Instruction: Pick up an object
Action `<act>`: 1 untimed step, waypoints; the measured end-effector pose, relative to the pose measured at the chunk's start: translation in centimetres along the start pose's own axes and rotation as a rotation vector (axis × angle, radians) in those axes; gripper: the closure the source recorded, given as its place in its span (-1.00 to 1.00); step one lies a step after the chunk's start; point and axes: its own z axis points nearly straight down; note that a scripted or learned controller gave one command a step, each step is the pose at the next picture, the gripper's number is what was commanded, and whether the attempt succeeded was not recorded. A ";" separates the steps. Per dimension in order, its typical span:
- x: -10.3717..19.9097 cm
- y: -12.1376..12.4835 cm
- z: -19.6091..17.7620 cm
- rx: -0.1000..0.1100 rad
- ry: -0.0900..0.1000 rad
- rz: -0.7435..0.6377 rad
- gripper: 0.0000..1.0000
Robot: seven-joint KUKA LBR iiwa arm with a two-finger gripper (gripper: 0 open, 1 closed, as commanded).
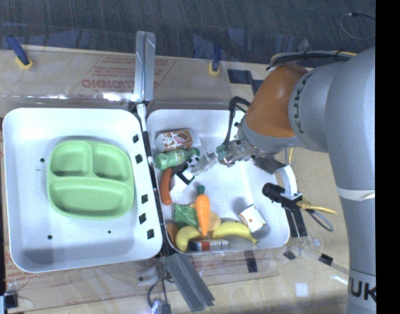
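End effector (194, 165) over green bottle (171, 159); labels unreadable.

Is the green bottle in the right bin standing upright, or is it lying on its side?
Lying on its side. The green bottle stretches flat across the floor of the right bin, just below the brown packet.

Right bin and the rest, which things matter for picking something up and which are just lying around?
For the job: gripper, green bottle, carrot, banana, sausage, small white box.

Lying about: green divided plate, left bin, scissors.
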 end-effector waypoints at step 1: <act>3.3 -6.7 2.2 0.018 0.008 -0.089 -1.00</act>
